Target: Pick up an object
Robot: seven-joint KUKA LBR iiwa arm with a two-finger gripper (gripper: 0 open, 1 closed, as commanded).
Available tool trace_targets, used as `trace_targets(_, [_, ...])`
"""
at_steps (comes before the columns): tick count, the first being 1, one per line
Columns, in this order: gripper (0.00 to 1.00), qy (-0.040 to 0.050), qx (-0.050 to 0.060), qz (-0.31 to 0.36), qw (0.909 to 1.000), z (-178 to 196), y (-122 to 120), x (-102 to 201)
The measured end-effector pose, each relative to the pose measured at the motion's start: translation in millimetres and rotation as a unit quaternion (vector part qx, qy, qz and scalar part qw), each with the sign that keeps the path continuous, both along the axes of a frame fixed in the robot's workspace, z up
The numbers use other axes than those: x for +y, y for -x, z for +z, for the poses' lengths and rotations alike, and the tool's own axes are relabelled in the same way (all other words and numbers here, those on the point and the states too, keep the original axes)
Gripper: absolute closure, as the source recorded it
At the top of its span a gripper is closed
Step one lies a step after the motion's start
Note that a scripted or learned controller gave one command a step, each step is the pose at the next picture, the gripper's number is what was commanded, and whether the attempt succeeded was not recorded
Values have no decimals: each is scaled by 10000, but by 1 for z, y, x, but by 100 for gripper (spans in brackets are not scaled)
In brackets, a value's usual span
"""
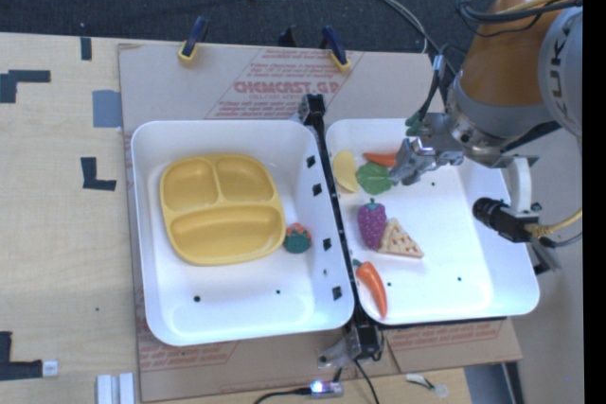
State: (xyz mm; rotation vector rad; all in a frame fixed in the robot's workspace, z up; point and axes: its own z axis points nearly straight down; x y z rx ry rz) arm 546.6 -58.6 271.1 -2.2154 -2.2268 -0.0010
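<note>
Fingers [401,167] sit low over the upper left part of the right bin [492,293], a dark blur at the arm's tip, and we cannot tell whether they are spread or closed. Just beside their tip, toward the left of the frame, lie a small green toy piece [372,180] and an orange carrot-like piece [381,158]; whether either is touched we cannot tell. The grey arm [502,99] comes in from the upper right of the frame, its orange band [516,24] high up and the wrist bent down and to the left.

We count five other loose toys. In the right bin there are four: one yellow lemon slice [345,171] near the dividing wall, one purple grape bunch [371,222] near the middle, one pizza wedge [401,240] touching the grapes on their right, and one orange-red pepper [372,285] at the lower left corner, close against the wall. In the left bin [156,298] we see one yellow divided tray [222,208] and one small green and red toy [297,239] just beside its lower right corner.

Most toys crowd the left half of the right bin, near the shared rim; its right half and lower edge are bare white floor. Both bins rest on a cardboard sheet [275,85] held by two blue clamps [193,39] on the tabletop [57,232].
</note>
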Motion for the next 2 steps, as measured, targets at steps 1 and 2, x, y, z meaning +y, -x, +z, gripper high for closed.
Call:
trace_targets(1, [100, -1, -27, 7, 10000, 68, -3, 73])
trace_targets(2, [100, -4, -4, 13, 10000, 89, -4, 152])
